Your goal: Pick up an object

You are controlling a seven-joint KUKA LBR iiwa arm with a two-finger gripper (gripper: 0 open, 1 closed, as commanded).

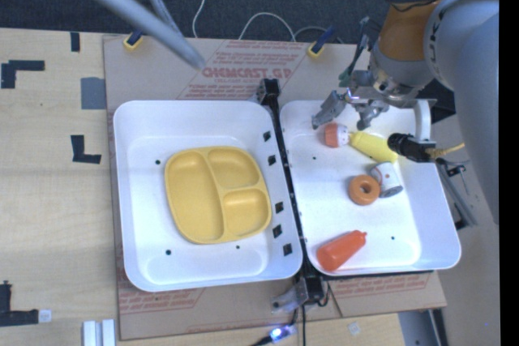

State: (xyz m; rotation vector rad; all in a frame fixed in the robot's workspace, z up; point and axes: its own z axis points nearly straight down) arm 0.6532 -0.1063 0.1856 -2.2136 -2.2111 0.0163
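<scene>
**Gripper over the far corner of the right bin, nothing held**

Nearest candidate: a small orange-red piece (332,135) at the far left of the right bin (422,255), touching or just beside the tip of a yellow bottle (371,146) that lies on its side. The gripper (347,111) hangs just above these two, fingers spread, one toward the small piece, the other toward the bottle. Nothing sits between them.

Further out in the same bin: a doughnut (365,190) near the middle with a small grey object (388,179) touching it, and an orange bottle (340,249) lying near the front edge, well apart from the rest. A yellow tray (217,194) lies in the left bin (138,255).

Risks, as I judge them: the small piece and the yellow bottle crowd each other, so a descent could straddle both or land a finger on top of one. The bottle, lying on its side, may roll away under a glancing touch. The bin's dividing wall is close to the left finger and could catch it.
</scene>
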